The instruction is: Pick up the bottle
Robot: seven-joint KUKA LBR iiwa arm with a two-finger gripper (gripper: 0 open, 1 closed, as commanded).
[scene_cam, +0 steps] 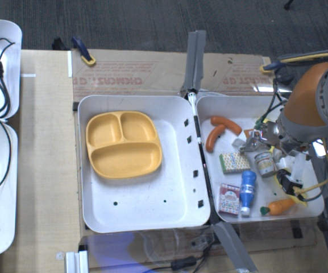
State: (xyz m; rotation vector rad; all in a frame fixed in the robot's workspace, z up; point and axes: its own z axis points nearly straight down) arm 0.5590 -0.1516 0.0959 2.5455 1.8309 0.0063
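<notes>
The pincer, whose opening I could not tell, hovered above the biscuit packet, so it risked grabbing that instead of the blue bottle.

Both white bins look like smooth, faintly glossy plastic. In the left one, the yellow divided plate is matt plastic. At lower right, the blue bottle has a shiny plastic body and white cap. The carrot and sausages look like smooth moulded plastic. The tabletop appears as pale matt wood, with brown printed cardboard along the top. The tool shows bare bright metal.
</notes>
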